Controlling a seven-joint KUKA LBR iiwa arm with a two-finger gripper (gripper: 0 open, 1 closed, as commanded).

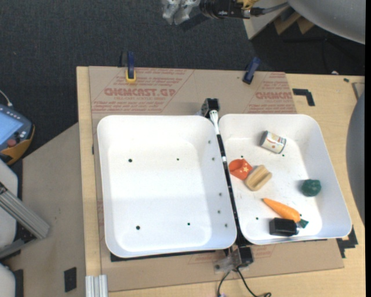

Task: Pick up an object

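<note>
The right bin (pixel 324 168) holds several small objects. A white and grey can-like piece (pixel 272 142) lies toward its back. An orange-red piece (pixel 239 168) and a tan bun (pixel 258 177) sit close together near the left wall. Toward the right wall rests a green ball (pixel 311 187). An orange carrot (pixel 282 209) and a black block (pixel 283 227) lie at the front. My gripper (pixel 181 10) hangs blurred at the top edge, beyond the back of the bench and far from both bins.
The left bin (pixel 116 174) stands beside the right one, joined along a black divider strip (pixel 223 168). Blue clamps (pixel 130 62) (pixel 251 69) hold the cardboard base at the back. The grey arm (pixel 330 17) crosses the top right corner.
</note>
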